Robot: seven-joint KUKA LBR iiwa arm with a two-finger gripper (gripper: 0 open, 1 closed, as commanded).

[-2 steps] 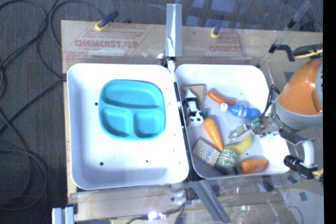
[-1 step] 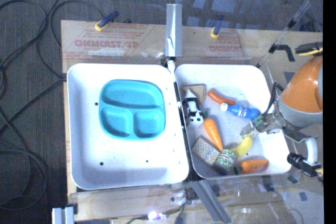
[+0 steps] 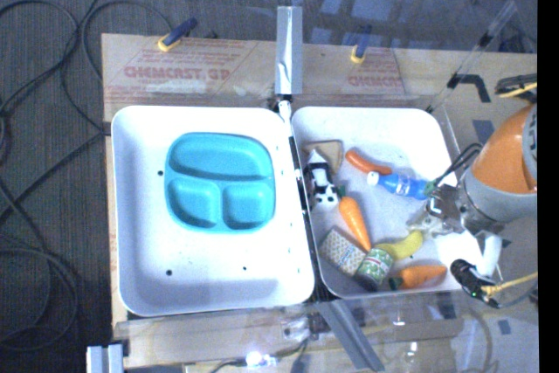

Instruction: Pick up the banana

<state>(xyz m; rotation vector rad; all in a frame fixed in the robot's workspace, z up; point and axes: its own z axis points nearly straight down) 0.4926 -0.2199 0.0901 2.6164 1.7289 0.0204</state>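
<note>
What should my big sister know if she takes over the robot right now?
End effector: over the right bin's right side, close to the banana; whether it is open or shut cannot be told from the camera view.
Banana: lying in the right bin near its front, between a green can and the end effector, with a carrot just in front.
Left bin: holds a blue divided tray.
Done: the arm has reached the banana's area.
Left: grip the banana and lift it; it is not yet picked up.

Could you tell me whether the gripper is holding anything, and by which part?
Nothing is visibly held. The gripper is just right of the banana, which lies in the right bin.
</note>
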